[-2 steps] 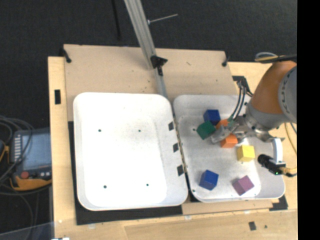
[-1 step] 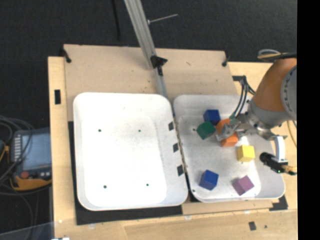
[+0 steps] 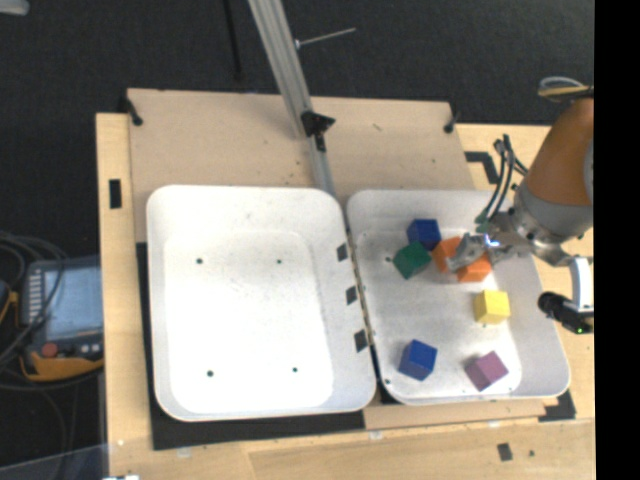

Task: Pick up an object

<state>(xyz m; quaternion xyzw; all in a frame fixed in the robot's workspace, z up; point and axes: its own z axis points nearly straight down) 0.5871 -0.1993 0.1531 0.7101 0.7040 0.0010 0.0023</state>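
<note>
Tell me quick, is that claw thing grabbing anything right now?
Gripper: down at the orange block in the right bin; whether it grips it cannot be told.

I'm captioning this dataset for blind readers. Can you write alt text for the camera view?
From the right, the arm's gripper is down over an orange block in the right bin, among two blue blocks, a green block, a yellow block and a purple block. The left bin sits alongside.
</note>
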